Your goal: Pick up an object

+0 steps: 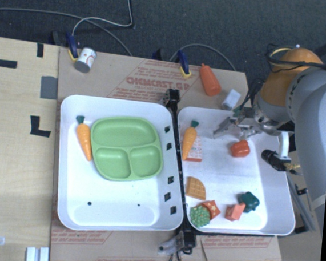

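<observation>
I have the arm (304, 95) reaching in from the right, its orange band at the far right of the bench. The gripper (236, 127) hangs over the far part of the right bin (271, 223). Its two fingers (223, 127) are splayed apart, pointing left and slightly near, and I see nothing between them. Just near and to the right of the fingertips lies a red toy (240, 149) on the bin floor; whether a finger touches it I cannot tell.

In the same bin, a carrot (189, 139) lies along the left wall, green top toward the far side, and a small orange-and-white box (195, 151) sits just beside it, touching or nearly so. Nearer to me is a waffle piece (196, 187). At the near edge sits a cluster: a green round piece (199, 217) with a red piece (210, 208) against it, then an orange block (235, 211) with a dark green piece (249, 201) just to its far right.

The left bin (64, 203) holds a green divided plate (127, 147), slightly tilted in the view, and a second carrot (84, 138) lying just left of the plate.

Outside the bins, on the cardboard at the far side, an orange bottle (209, 80) lies near the right bin's far-left corner, and a small can (85, 59) lies well off to the far left.
</observation>
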Available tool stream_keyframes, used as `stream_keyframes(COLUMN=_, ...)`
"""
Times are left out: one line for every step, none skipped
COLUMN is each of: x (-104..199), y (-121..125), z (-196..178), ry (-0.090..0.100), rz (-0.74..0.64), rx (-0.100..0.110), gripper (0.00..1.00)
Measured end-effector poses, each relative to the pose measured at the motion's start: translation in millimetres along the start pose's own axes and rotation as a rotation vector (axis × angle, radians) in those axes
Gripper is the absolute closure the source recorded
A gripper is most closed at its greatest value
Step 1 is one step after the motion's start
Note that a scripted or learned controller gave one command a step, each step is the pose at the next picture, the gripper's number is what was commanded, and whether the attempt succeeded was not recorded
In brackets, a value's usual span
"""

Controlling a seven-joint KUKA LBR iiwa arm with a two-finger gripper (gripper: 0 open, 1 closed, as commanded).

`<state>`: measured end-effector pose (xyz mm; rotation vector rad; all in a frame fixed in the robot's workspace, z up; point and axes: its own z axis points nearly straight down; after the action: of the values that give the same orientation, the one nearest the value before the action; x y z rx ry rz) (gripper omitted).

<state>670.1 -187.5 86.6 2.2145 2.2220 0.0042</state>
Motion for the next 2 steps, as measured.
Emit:
stream_keyframes(x=-36.6, y=-45.5, z=-28.9, ry=0.0, rz=0.003, rx=0.006, gripper=0.0)
stream_keyframes(x=-1.4, y=-11.8, z=-0.1, ry=0.0, rz=0.001, rx=0.001, gripper=0.0)
